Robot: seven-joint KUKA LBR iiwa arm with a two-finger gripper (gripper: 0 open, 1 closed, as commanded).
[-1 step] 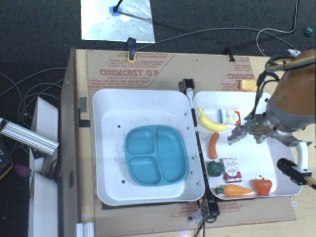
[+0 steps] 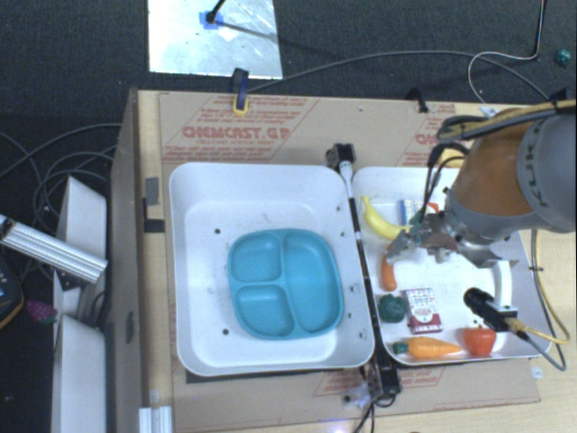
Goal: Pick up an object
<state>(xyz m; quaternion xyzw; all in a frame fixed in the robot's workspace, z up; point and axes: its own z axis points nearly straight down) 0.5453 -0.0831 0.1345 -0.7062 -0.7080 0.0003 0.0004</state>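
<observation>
1. The gripper [image 2: 416, 235] is seen low over the right bin [image 2: 379, 188], right by the banana [image 2: 380, 221]; open or closed can't really be told.
2. A blue plate [image 2: 285, 282] is sat in the left bin [image 2: 194, 242].

A blue divided plate [image 2: 285, 282] lies in the left bin [image 2: 203, 206], seemingly flat.

On the cardboard sheet [image 2: 270, 120] under my two bins I can read red print — "CHEMCAST GP" at the far left, with smaller red lines around it too fine to make out. The same red print repeats at the far right of the sheet, partly hidden behind my arm. The small red-and-white packet [image 2: 422, 309] in the right bin carries markings — too small to read.
</observation>
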